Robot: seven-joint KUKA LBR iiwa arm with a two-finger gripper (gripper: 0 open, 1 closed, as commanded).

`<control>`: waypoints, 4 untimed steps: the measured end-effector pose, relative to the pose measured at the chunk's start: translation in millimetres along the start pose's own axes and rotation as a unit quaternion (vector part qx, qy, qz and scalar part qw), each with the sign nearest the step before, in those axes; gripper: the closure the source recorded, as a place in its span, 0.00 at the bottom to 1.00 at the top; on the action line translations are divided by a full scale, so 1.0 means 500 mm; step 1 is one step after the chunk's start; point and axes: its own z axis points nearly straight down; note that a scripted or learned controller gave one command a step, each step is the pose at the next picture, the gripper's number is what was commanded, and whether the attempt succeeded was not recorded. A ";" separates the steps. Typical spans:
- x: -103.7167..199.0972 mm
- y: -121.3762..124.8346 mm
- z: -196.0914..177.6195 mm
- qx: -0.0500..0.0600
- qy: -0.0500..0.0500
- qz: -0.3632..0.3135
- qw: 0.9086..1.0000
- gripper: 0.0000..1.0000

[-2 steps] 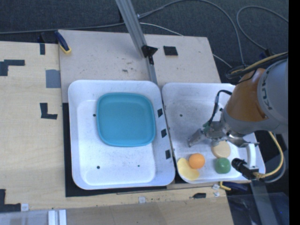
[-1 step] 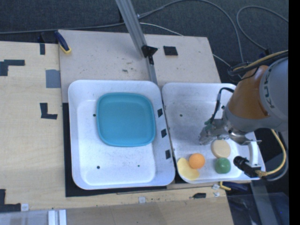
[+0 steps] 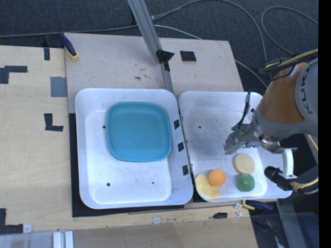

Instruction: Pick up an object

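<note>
My gripper (image 3: 234, 144) hangs over the right bin (image 3: 207, 118), just up and left of a pale beige round object (image 3: 243, 164). Its dark fingers point down toward the bin floor, with nothing seen between them. Along the bin's near edge lie an orange ball (image 3: 217, 177), a yellow piece (image 3: 204, 188) partly under the ball, and a green round object (image 3: 245, 182). The arm with its orange band (image 3: 282, 99) reaches in from the right and covers the bin's right rim.
The left bin (image 3: 93, 190) holds a turquoise square plate (image 3: 138, 130). A grey metal pole (image 3: 150, 30) slants down to the gap between the bins. Cables lie on the dark floor at the upper right. A yellow and blue clip (image 3: 69, 45) rests on the bench's far left corner.
</note>
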 end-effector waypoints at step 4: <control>0.317 0.009 -0.140 0.001 0.001 -0.002 1.000 1.00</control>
